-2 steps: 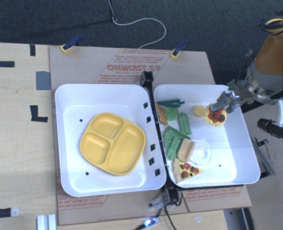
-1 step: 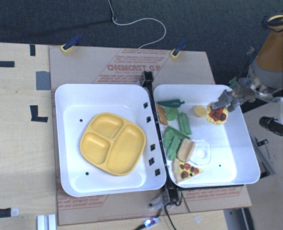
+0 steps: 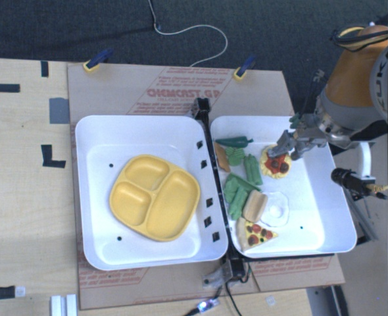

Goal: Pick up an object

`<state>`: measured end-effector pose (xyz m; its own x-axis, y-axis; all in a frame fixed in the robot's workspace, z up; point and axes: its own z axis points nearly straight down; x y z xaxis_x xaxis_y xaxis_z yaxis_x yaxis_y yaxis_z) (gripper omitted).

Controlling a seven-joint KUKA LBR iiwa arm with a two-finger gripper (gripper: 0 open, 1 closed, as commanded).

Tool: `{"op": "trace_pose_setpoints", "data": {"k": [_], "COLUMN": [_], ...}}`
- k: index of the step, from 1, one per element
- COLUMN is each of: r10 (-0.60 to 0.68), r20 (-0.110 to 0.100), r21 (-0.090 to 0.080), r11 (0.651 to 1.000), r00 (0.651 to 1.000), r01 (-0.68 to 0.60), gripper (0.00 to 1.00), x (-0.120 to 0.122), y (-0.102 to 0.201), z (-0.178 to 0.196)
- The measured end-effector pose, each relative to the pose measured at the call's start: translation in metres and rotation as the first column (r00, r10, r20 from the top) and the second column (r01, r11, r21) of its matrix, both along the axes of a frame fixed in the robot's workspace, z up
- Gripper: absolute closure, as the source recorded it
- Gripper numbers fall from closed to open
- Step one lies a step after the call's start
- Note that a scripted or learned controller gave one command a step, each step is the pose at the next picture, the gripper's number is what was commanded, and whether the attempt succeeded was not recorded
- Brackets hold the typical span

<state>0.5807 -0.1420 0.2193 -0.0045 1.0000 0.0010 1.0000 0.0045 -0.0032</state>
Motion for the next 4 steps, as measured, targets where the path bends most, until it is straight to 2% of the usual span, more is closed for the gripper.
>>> {"op": "trace_pose_setpoints", "data": {"k": [1,2,4], "r10": [0.002,0.001,0.003], "r20": [0.003,-0.001,0.001], "r21": [0.0,-0.001,0.0], "r11": [1.0,1.0,1.0], "r00": [1.0,1.0,1.0], "r01": [-0.002,-0.001,-0.003], "gripper": [1.0,1.0,1.0], "x": [0.005,-0.005,-0.004], "y": [0.054,0.113,0.232], "z": [0.008,-0.001,-0.003]}}
